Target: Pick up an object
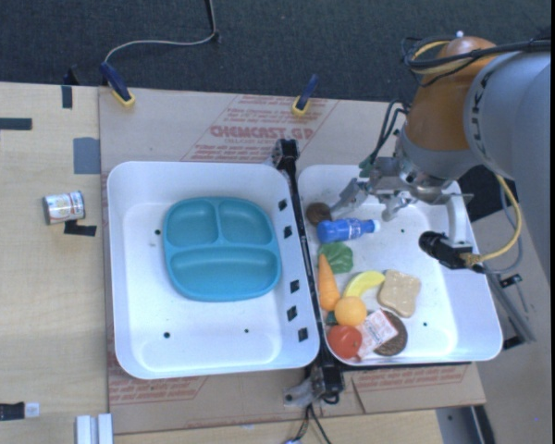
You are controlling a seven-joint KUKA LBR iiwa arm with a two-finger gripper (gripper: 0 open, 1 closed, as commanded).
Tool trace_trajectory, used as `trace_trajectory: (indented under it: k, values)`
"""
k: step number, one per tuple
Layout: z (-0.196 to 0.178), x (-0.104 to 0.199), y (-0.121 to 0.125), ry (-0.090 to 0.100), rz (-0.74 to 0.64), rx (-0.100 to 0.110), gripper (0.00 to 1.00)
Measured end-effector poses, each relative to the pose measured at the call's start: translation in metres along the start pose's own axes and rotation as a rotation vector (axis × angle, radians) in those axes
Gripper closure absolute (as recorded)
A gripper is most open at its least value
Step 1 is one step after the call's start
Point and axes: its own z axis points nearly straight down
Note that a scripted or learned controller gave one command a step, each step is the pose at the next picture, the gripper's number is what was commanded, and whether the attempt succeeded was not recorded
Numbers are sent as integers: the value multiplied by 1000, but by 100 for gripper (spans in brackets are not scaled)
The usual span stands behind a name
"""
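- Blue bottle (345, 229) lies on its side in the right bin (462, 326), near the divider, white cap toward the gripper (381, 195).
- Gripper hangs just above the bottle's cap end, fingers spread, nothing between them; judged a descent to grasp.
- Other toys huddle along the right bin's left and front: one carrot (326, 283), one banana (363, 283), one orange (350, 312), one tomato (344, 341), one toast (400, 293).
- Left bin (134, 340): one blue tray (221, 248).
- Bins counted: two.

Arm (462, 100) low — jaws spread, empty
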Motion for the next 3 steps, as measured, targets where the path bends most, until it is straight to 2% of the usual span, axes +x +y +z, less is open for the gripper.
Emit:
trace_trajectory:
  k: [1,2,3]
  values:
    - [85,-12,-47,1,1,2,0]
    - [97,-22,-68,0,0,-7,0]
    - [97,-26,-108,-3,2,-10,0]
